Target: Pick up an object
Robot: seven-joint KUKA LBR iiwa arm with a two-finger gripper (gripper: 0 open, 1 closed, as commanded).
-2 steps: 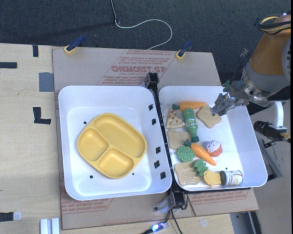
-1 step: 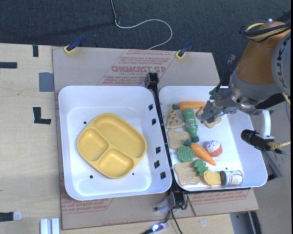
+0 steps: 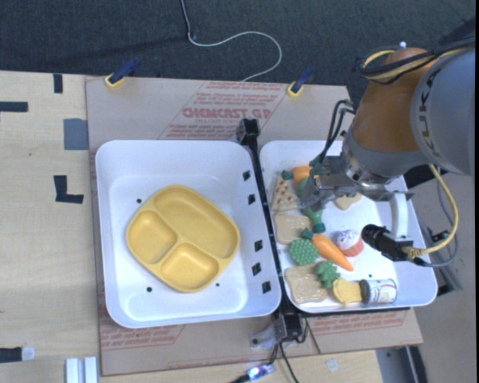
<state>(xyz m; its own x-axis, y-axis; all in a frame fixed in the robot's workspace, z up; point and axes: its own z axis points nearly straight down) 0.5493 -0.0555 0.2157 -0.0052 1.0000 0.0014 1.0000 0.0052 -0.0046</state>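
Inspection of the pick candidates: the right bin (image 3: 419, 294) carries a crowded lot of small toy foods. The orange carrot (image 3: 333, 248) lies at a slant near the bin's middle, its tip toward the near right. Just beside its left end sits a green bumpy piece (image 3: 303, 250), and a small red-and-white item (image 3: 348, 240) touches or nearly touches its upper side. Pale cracker-like slabs (image 3: 288, 227) lie along the left wall, a further slab (image 3: 305, 286) at the near edge with a green sprig (image 3: 327, 272) on it, and a small bottle (image 3: 378, 291) lies on its side in the near right corner.

I judge the carrot the likeliest target: light, rigid moulded plastic, smooth and tapered, so it could squirt out of a pinch near the tip. I would take it across the thick half, jaws square to its long axis. Its neighbours leave little room for the fingers on either side, a risk.

The claw (image 3: 316, 200) hangs over the far-left part of this bin, above a small orange piece (image 3: 302, 171) and the crackers; I cannot tell whether it is spread or closed, and I see nothing gripped in it.

The left bin (image 3: 112, 166) holds a yellow divided tray (image 3: 184, 236), well apart from the work. Both bins rest on a cardboard sheet on the table (image 3: 32, 238).
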